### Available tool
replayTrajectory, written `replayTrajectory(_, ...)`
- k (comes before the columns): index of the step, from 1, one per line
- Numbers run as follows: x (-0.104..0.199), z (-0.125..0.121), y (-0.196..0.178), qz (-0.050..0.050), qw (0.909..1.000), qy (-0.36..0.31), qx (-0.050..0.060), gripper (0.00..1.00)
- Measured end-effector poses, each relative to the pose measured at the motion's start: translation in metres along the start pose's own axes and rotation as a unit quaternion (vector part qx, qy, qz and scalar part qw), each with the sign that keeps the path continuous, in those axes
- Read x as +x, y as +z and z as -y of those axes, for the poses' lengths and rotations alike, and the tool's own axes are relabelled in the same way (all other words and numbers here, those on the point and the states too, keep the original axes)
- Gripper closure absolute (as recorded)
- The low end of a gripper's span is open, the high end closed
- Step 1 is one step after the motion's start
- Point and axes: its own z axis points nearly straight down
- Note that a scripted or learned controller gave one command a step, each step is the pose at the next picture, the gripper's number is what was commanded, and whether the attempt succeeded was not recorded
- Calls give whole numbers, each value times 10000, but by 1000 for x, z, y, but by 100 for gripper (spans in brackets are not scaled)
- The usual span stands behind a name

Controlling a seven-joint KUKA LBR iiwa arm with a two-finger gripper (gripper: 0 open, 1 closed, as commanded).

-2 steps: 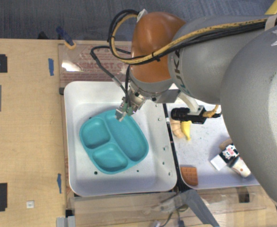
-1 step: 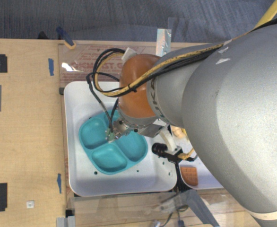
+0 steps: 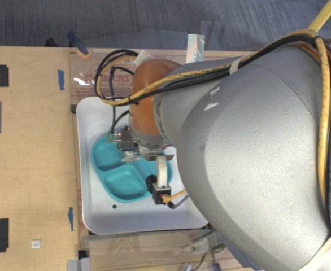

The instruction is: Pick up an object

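A teal plastic dish (image 3: 119, 179) with two rounded hollows lies in the white bin (image 3: 91, 123), towards its left side. The arm comes in from the right, and its orange band (image 3: 148, 95) sits above the bin's middle. My gripper (image 3: 130, 148) points down over the dish's upper right part, at the ridge between the two hollows. The wrist hides the gripper's tips, so contact with the dish cannot be judged. The arm also covers the dish's right edge.
The big grey arm body (image 3: 256, 151) hides the right half of the view, including the bin's right side. A small dark speck (image 3: 114, 206) lies on the bin floor near the front wall. The brown bench (image 3: 30, 151) with black corner marks lies to the left.
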Motion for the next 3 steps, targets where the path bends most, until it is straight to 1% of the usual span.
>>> replayTrajectory(1, 6, -19, -138, 42, 9920, 1257, 84, 100)
replayTrajectory(2, 18, 71, -114, 34, 9956, -922, 153, 100)
replayTrajectory(3, 5, 83, 4, 54, 9911, 1326, 116, 100)
